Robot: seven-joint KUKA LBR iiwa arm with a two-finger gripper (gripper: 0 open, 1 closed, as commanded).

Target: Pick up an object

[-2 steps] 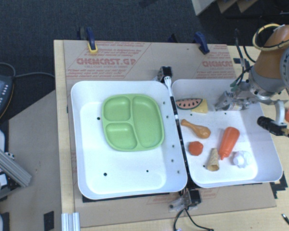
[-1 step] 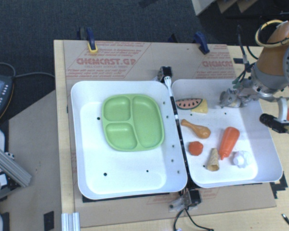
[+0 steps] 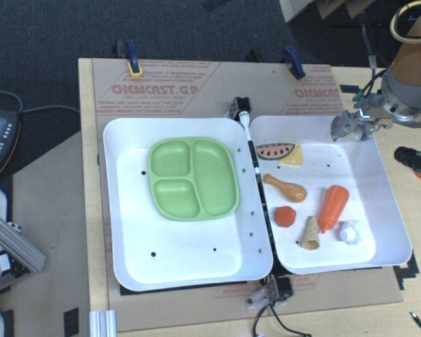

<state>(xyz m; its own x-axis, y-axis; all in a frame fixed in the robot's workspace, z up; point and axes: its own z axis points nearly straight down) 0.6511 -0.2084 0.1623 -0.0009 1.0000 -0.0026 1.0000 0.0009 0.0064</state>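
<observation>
Several toys are waiting in the right bin (image 3: 379, 188) while the tool (image 3: 349, 127) is hovering over its far right corner.

The approach step is underway: nothing is sitting in the tool, and I cannot tell how wide it is standing. The carrot (image 3: 332, 206), drumstick (image 3: 285, 187), tomato (image 3: 285, 216) and watermelon slice (image 3: 275, 150) are lying apart; next, descending over one, likely the carrot, is needed.

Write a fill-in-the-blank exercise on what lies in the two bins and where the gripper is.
1. The green divided plate lies in the ____ bin.
2. The plate has ____ compartments.
3. The carrot lies in the right bin, and its colour is ____.
4. The gripper hangs over the right bin's ____ corner.

Missing words: left; three; orange; far right
</observation>
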